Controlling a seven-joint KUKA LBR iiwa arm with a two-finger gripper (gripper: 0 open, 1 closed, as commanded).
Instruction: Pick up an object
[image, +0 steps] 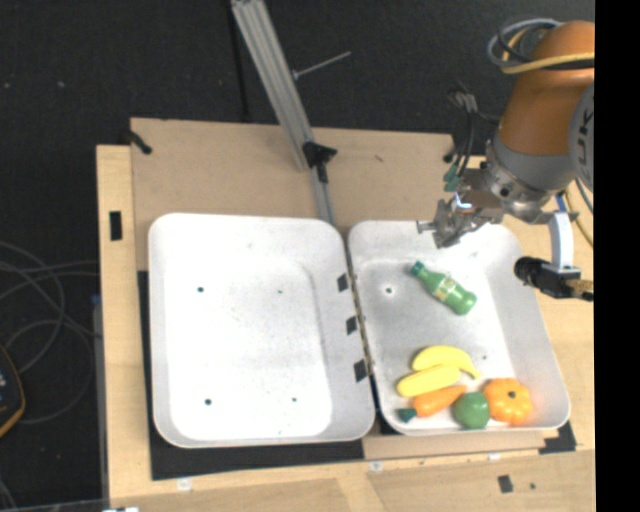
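A green bottle (443, 286) lies on its side in the upper middle of the right bin (392, 300). At that bin's near edge sit yellow bananas (436, 368), an orange carrot (432, 402), a green round fruit (471, 410) and an orange pumpkin-like fruit (509, 399), all close together. My gripper (447, 229) hangs over the bin's far edge, above and just behind the bottle. Nothing shows between its fingers.
The left bin (250, 330) lies beside the right one, joined by black clips at the shared edge. A grey metal pole (285, 95) slants up from behind the bins. A black fitting (545, 275) sits at the right bin's right rim.
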